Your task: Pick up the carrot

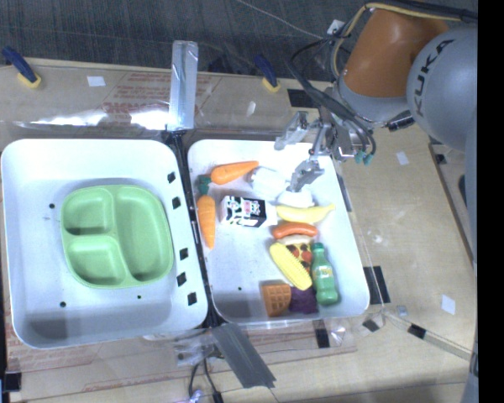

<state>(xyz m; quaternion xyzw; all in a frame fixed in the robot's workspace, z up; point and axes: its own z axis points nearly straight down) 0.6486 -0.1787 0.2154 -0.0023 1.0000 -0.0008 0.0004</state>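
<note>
Two carrots (pixel 233 172) hug the right bin's (pixel 235 288) edges.

Evenly and brightly lit from above, with soft shadows. Strong glare on the plastic sheet (pixel 109 116) at upper left. Slightly soft focus throughout, grainy in the dark top edge.

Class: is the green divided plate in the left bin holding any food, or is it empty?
Empty. All the compartments of the green plate show bare green, and it lies alone in the left bin.
</note>
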